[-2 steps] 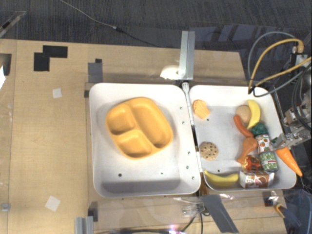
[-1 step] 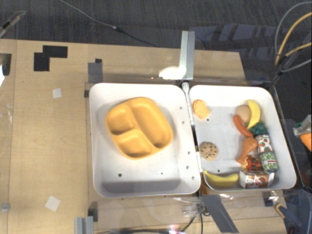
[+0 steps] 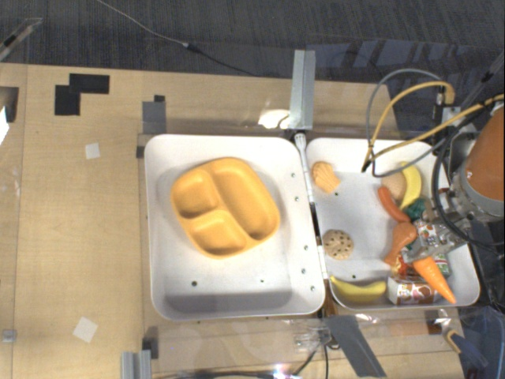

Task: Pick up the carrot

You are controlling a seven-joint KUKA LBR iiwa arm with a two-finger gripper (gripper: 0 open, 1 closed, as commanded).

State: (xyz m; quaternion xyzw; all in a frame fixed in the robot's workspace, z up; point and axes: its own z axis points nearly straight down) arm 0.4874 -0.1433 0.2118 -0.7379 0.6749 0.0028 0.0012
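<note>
The carrot (image 3: pixel 435 279) is an orange cone lying in the right bin (image 3: pixel 355 212) near its front right corner, thick end up-left and tip pointing to the front right. My gripper (image 3: pixel 428 243) hangs off the grey and orange arm (image 3: pixel 481 172) at the bin's right side, directly above the carrot's thick end. Its metal parts sit among cluttered items, and whether it touches the carrot is unclear.
Also in the right bin are a second orange piece (image 3: pixel 399 242), a red sausage (image 3: pixel 388 202), two bananas (image 3: pixel 359 290) (image 3: pixel 411 186), a cookie (image 3: pixel 338 244), a shell-shaped cake (image 3: pixel 325 176) and a can (image 3: pixel 413 294). In the left bin lies a yellow divided plate (image 3: pixel 225 206). Cables (image 3: pixel 394 109) loop over the back right.
</note>
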